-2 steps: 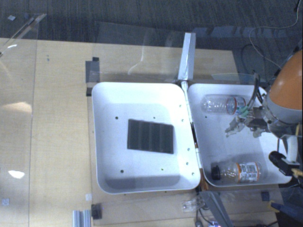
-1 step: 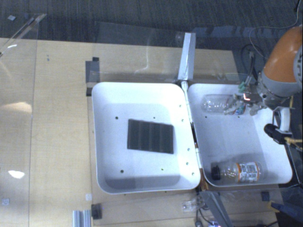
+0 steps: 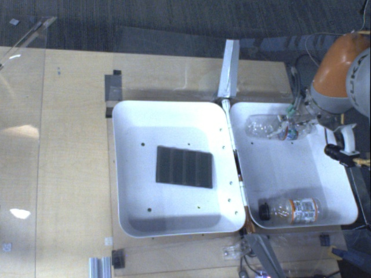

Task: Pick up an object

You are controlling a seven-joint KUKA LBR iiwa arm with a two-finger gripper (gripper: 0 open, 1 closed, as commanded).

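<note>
Though set down at the neck of the clear plastic bottle point(image 3: 262, 126) at the far end of the right shallow white bin point(image 3: 301, 172), could not tell the two-finger gripper point(image 3: 293, 127) open from shut. Judged mid-grasp; called next for firm closure, then lift.

Pale wooden bench point(image 3: 58, 155), dark carpet floor point(image 3: 145, 4)
</note>
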